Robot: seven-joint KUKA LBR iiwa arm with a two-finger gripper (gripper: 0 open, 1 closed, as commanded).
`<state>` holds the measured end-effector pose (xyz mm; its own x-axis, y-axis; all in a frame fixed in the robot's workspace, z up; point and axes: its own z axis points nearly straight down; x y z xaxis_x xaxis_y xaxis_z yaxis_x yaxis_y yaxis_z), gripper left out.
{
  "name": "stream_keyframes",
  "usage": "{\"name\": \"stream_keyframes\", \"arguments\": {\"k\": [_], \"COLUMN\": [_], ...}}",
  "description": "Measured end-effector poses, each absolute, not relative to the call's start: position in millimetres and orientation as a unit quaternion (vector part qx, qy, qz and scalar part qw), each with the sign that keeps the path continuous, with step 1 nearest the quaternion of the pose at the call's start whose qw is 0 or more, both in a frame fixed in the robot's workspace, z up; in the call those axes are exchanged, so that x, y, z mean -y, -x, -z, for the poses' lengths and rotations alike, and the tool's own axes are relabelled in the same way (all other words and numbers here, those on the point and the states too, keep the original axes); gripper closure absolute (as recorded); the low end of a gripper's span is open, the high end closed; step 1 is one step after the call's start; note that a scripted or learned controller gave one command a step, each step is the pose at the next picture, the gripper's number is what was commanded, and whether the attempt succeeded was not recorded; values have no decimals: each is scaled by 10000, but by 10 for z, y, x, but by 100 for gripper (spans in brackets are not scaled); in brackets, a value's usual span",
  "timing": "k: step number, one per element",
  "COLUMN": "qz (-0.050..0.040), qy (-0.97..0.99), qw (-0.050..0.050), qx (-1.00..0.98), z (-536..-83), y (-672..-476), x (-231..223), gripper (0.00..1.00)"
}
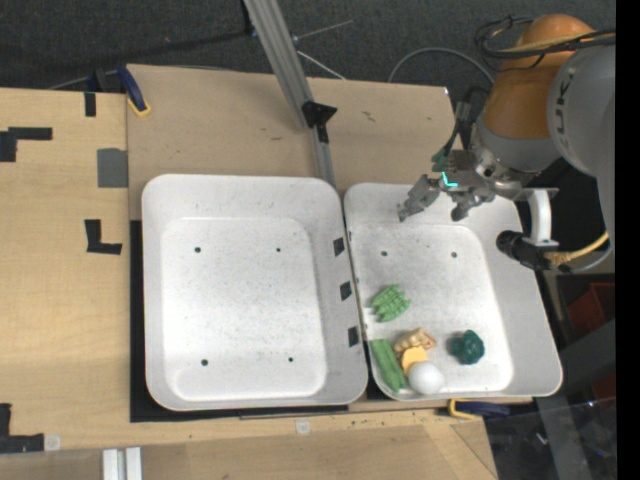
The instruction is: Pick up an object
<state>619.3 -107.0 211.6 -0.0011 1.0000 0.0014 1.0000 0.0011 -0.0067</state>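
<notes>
My gripper point(438, 206) hangs over the far edge of the right bin point(520, 298), its two fingers spread apart with nothing between them. Well below it, near the bin's front, lie several small objects: a light green ridged piece point(389, 302), a dark green lump point(466, 347), a tan and yellow toy point(413, 345), a white ball point(426, 377) and a green strip point(389, 366) along the bin's left front wall. All of them rest on the bin floor, apart from the gripper.
The left bin point(240, 288) lies beside the right one, joined by black clips at the shared rim. A grey metal post point(290, 68) slants up from behind the bins. Black cables run by the arm at the right.
</notes>
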Motion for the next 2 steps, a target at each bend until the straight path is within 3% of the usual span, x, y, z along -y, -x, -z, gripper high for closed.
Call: {"name": "stream_keyframes", "arguments": {"k": [1, 2], "qz": [-6, -23], "qy": [7063, 7063], "qw": [8, 20], "qx": [7080, 7079], "z": [-2146, -1690], "y": [-6203, -6242], "x": [1072, 1028], "gripper": [0, 0]}}
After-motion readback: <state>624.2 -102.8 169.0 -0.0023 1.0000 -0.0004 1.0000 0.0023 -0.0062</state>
